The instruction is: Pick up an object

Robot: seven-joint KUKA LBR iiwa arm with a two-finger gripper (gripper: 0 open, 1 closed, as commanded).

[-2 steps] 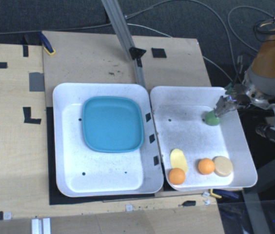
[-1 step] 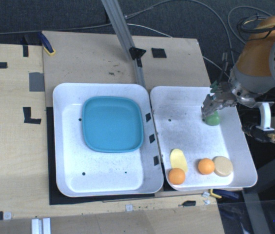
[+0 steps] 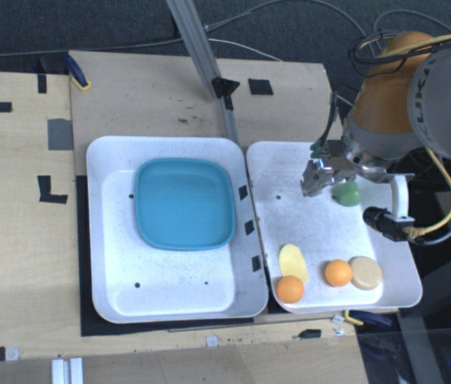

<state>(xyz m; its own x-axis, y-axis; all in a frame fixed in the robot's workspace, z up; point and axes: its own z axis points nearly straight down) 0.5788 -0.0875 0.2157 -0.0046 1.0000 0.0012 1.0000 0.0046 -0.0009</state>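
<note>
The green ball [image 3: 346,192] is lying in the right bin [image 3: 289,166], touching the gripper [image 3: 318,181] on its far-from-plate side. It is looking small, round, smooth and probably light, so it is likely to roll or squirt out; a hold across its widest part seems safest. The arm's wrist is covering part of the ball. Whether the jaws are open or closed cannot be told. The blue plate [image 3: 184,203] is sitting in the left bin [image 3: 105,214].

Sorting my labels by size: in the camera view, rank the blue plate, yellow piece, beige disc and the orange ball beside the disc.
1. blue plate
2. yellow piece
3. beige disc
4. orange ball
The last three look close.
</note>
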